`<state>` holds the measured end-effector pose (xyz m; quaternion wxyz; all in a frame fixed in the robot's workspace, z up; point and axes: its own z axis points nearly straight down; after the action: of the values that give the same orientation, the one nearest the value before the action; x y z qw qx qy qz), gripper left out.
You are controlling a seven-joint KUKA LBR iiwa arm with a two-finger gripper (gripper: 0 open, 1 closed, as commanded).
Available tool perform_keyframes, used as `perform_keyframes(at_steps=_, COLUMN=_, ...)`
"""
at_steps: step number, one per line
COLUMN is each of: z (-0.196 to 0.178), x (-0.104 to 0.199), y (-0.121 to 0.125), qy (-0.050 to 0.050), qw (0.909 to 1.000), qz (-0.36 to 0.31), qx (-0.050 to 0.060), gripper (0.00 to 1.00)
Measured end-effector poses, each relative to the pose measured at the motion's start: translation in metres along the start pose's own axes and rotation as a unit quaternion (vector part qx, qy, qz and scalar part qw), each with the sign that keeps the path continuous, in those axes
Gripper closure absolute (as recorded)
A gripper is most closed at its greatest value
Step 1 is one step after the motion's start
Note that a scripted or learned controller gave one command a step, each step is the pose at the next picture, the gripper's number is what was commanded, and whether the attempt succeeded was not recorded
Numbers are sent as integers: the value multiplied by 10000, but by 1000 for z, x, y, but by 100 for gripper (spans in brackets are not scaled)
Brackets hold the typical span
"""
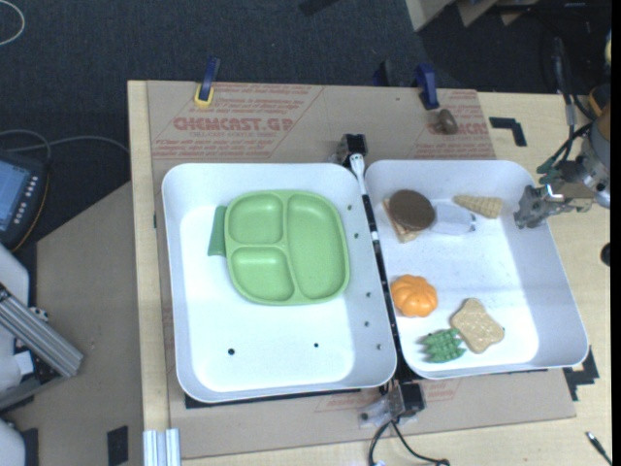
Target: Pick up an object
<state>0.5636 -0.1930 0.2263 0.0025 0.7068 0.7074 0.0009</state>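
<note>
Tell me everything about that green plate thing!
The green plate is a light green tray, plastic by the look of it, with rounded corners and three hollows: two smaller ones on the left and one long one on the right. It lies flat in the left white bin, toward its upper middle. A darker green tab sticks out along its left edge.

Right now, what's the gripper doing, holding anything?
Gripper: at the right bin's right rim, nothing visibly held; open or closed cannot be told.
</note>
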Motion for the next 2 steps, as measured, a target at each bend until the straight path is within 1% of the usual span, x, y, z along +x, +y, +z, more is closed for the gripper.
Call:
perform_keyframes(at_steps=1, z=10, x=50, y=0, qy=27, qw=10000, qz=-21, qx=34, gripper=100)
perform_keyframes(at_steps=2, z=13, x=102, y=9, qy=25, qw=10000, qz=-23, qx=33, gripper=100)
